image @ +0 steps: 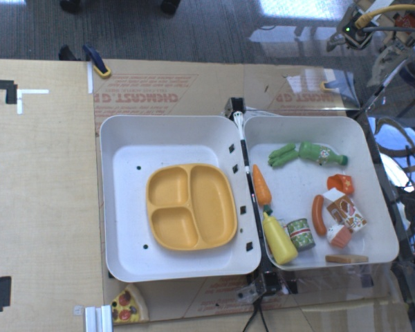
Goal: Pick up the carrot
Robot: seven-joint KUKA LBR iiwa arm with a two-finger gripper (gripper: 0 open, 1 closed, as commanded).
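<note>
Where the camera view looks down: two white bins touching along their inner walls, left bin (117,185) and right bin (363,151).
Carrot (261,185): orange, lying in the right bin hard against its left wall, thin end toward the far side, nothing gripping it.
Nearest neighbour: yellow squeeze bottle (278,237), just beside the carrot's near end, along the same wall.
Other contents, right bin: small green can (301,234) touching the bottle; red sausage (319,215); printed carton (347,213); green toy vegetable (308,153) toward the far wall, well apart from the carrot.
Left bin contents: yellow three-compartment plate (191,206), roughly central.
Outside the bins: toy pizza slice (126,306) on the cardboard by the left bin's near corner.
My arm (365,28): at the upper right corner, beyond the right bin, well apart from the carrot.
My hand: how far open it stands, and whether it has hold of anything, I cannot tell.
</note>
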